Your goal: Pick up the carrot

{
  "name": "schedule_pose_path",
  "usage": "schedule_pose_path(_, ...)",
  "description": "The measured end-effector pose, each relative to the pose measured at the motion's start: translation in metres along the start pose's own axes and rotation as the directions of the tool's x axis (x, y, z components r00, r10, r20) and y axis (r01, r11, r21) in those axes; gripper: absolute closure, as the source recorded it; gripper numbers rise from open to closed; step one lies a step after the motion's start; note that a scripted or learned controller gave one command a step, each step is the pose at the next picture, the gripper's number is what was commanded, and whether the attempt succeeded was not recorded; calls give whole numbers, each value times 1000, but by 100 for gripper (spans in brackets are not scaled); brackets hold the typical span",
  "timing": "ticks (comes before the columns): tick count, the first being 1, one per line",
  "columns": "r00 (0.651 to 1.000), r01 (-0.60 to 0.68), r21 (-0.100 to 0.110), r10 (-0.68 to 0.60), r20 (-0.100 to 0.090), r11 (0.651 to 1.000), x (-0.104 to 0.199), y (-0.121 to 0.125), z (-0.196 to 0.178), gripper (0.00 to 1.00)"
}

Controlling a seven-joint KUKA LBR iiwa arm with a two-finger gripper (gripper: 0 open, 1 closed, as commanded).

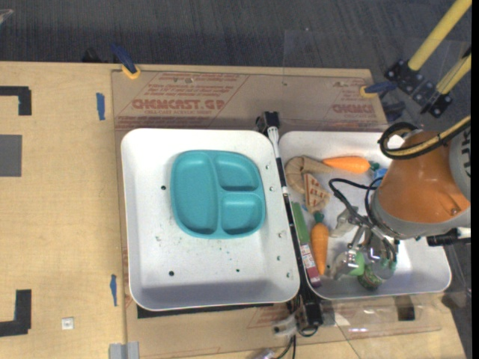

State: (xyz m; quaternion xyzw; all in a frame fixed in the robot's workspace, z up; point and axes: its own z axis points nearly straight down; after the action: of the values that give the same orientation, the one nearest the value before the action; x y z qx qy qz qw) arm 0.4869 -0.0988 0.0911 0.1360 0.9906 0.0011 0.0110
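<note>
One carrot [319, 247] just left of the gripper [358, 262].

A light plywood bench [60, 223] meets dark grey carpet [224, 13] along its far edge. Blue clamps [126, 60] pin a printed cardboard sheet [239, 96] down.

red printing runs upside down across the cardboard sheet [187, 96] behind the bins, too blurred and inverted to read with certainty.
</note>
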Motion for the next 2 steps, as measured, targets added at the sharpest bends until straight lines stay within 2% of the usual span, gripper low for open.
schedule_pose_path(1,934,-358,6,358,-11,934,9,74,-95,0)
schedule_pose_path(2,912,-410,12,411,-17,912,26,75,-94,0)
